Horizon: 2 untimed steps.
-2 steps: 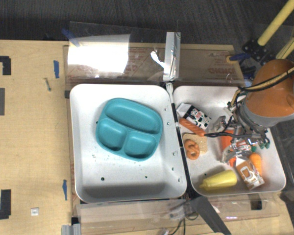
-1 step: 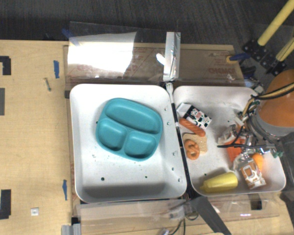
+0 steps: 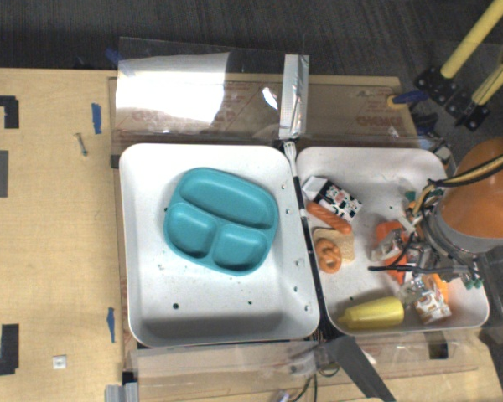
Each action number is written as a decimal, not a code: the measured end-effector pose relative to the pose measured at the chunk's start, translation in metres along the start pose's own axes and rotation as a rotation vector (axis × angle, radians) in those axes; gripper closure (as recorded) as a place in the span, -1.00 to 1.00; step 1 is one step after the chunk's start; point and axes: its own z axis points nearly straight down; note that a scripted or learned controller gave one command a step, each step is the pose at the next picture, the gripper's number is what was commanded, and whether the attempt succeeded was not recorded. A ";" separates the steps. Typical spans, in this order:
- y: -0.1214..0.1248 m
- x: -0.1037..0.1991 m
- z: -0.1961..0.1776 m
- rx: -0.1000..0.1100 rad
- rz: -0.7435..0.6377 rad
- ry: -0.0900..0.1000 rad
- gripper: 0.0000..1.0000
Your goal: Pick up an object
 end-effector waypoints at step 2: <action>0.000 -0.011 0.000 0.000 0.043 0.002 -1.00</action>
